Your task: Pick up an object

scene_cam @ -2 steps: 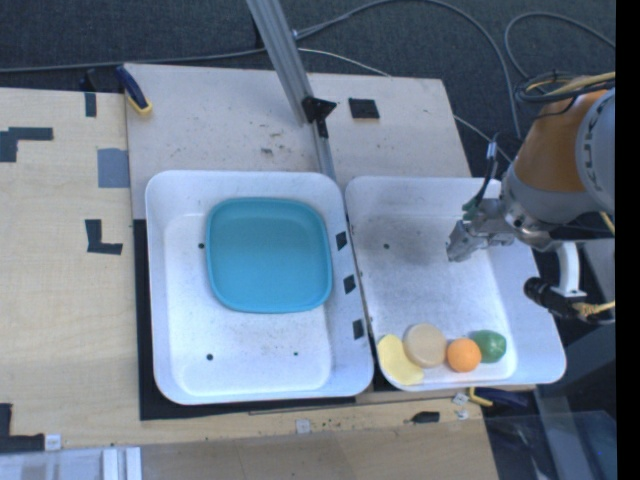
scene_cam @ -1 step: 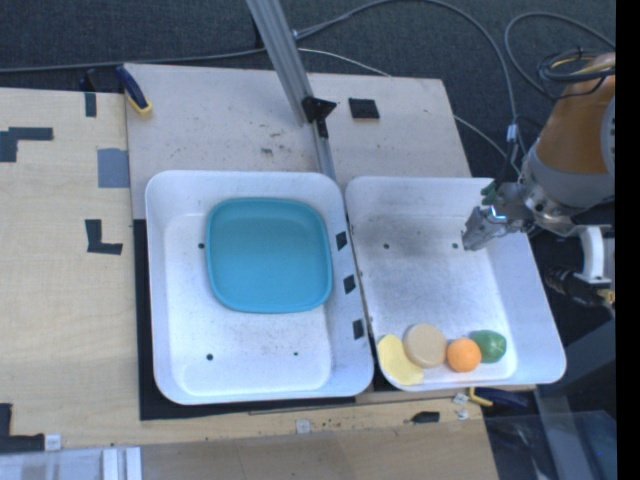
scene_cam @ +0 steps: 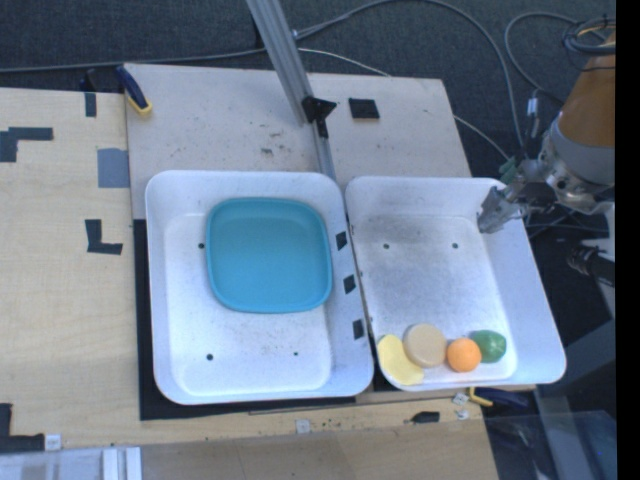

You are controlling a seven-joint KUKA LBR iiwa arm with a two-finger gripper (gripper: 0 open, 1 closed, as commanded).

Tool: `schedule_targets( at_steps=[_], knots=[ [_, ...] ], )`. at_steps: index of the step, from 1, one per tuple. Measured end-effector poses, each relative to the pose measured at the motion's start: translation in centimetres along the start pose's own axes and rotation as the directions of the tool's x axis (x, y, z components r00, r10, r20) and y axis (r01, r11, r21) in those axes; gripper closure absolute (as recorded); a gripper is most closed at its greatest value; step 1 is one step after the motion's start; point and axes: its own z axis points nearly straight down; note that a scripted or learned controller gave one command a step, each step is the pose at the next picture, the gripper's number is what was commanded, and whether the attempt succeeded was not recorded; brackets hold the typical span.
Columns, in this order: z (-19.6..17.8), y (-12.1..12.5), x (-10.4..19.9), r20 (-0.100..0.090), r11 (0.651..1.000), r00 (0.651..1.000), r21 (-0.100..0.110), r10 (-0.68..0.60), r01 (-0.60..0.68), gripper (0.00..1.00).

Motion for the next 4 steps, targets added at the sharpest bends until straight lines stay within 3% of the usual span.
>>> schedule_targets(
  at_steps=[2, 4],
  knots=[
    [-0.5, 2.3, 10.6, -0.002, 1.000, 1.000, 0.005, -0.004, 0.004, 1.00],
    [1.5, 6.3, 20.8, -0.001, 1.000, 1.000, 0.005, -0.004, 0.004, 1.00]
  ],
)
